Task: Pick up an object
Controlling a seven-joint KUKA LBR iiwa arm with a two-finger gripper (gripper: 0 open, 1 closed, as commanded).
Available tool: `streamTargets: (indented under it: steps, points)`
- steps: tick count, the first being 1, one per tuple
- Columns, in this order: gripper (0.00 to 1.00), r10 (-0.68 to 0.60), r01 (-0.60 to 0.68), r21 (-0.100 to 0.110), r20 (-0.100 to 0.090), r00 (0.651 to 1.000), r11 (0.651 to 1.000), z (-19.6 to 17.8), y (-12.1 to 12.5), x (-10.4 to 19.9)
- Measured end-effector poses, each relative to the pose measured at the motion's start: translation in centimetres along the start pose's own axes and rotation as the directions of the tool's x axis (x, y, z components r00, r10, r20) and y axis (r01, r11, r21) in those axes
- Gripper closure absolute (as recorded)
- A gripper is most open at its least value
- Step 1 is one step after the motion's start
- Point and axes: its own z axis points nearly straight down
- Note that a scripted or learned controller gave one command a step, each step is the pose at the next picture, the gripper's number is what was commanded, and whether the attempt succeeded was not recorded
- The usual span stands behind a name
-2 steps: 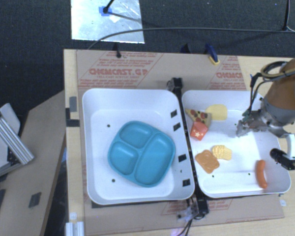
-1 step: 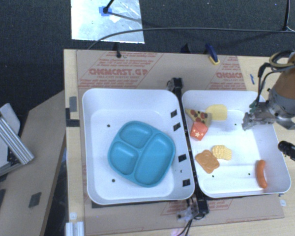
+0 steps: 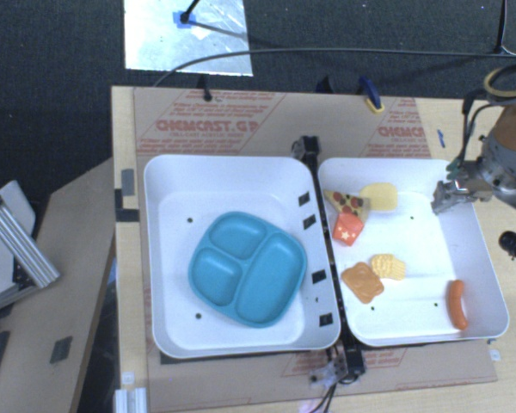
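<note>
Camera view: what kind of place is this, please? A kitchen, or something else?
Probably a robot test bench in a lab, not a kitchen. Two white bins sit side by side on a board, one with a blue divided plate, the other with toy food. A robot arm reaches in.

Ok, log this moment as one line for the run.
arm: right bin's far right edge | gripper: holds nothing | toy food: in right bin | blue plate: left bin
</note>
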Motion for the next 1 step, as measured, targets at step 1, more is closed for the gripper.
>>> streamTargets:
  steps: [1]
  points:
    - [1.0,0.0,0.0,-0.001,0.001,1.0,1.0,-5.45,0.2,-0.05]
